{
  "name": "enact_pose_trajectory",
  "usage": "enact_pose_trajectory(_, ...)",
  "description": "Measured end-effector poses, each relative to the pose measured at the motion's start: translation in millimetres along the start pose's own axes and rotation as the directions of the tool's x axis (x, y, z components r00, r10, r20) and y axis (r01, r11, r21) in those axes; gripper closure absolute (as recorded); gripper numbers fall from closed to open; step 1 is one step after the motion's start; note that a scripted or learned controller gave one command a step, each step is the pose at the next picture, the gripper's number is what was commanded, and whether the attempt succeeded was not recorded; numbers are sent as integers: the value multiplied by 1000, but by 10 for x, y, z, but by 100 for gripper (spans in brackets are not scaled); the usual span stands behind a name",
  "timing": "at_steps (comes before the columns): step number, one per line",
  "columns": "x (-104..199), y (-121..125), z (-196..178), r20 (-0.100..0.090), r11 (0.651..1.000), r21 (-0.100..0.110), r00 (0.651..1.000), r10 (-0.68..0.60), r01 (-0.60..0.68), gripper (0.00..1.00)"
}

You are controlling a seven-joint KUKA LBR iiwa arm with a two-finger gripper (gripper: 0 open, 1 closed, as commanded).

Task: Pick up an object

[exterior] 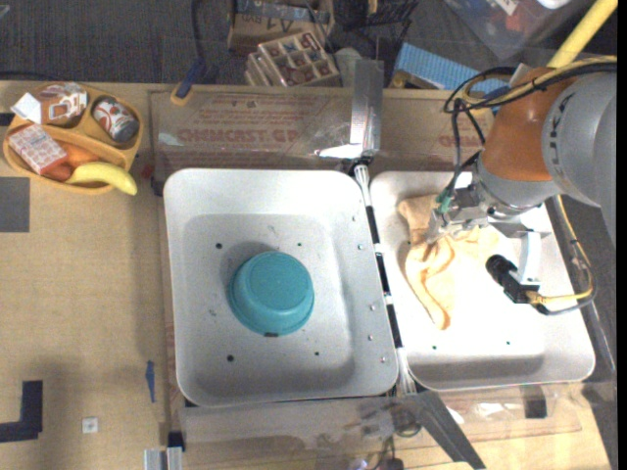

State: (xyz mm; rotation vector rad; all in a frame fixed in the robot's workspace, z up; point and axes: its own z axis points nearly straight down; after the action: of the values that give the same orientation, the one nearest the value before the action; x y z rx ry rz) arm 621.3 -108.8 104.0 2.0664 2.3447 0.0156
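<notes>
A cream and yellow cloth (431, 267) lies crumpled in the right bin (509, 355), towards its back left. The gripper (454, 215) hangs from the grey arm with the orange band (519, 145) and is down on the upper part of the cloth. Its fingertips are lost against the fabric. A teal bowl (273, 292) sits upside down in the middle of the left bin (196, 213), far from the gripper.
A black part with a yellow cable (509, 277) hangs off the arm over the right bin. A tray of toy food with a banana (71, 145) stands at the back left of the bench. A cardboard strip (255, 130) runs behind the bins.
</notes>
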Motion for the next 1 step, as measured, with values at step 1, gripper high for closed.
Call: enact_pose_trajectory(1, 42, 290, -86, -6, 997, 17, 997, -72, 72, 100)
